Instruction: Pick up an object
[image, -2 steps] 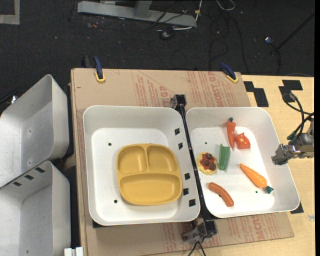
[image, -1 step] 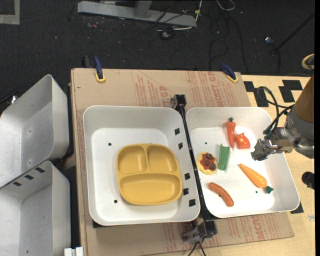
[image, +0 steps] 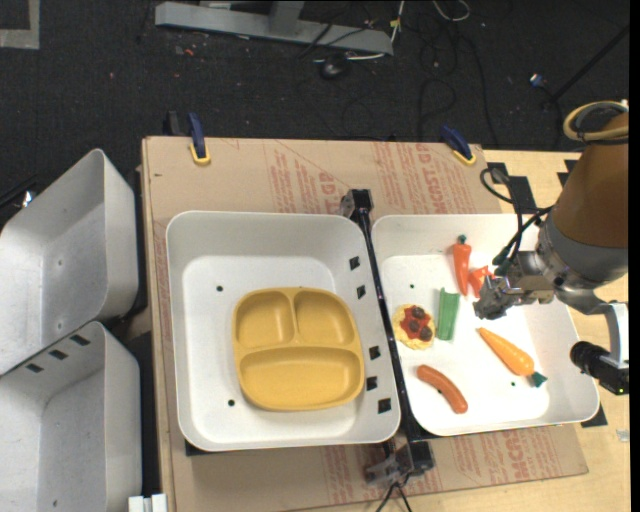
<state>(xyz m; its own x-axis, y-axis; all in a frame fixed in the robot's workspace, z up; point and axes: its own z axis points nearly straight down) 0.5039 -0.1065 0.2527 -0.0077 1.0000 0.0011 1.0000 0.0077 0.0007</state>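
Right bin: gripper low over the floor, finger state hidden — red-orange carrot just left of it, another carrot just below, apart.

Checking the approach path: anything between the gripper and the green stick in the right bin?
Nothing visible. The gripper hangs just right of the green stick, bare bin floor between. A red carrot lies just above that gap, the pizza slice left of the stick.

Grey arm with broad orange band, black cables alongside, dark metal gripper
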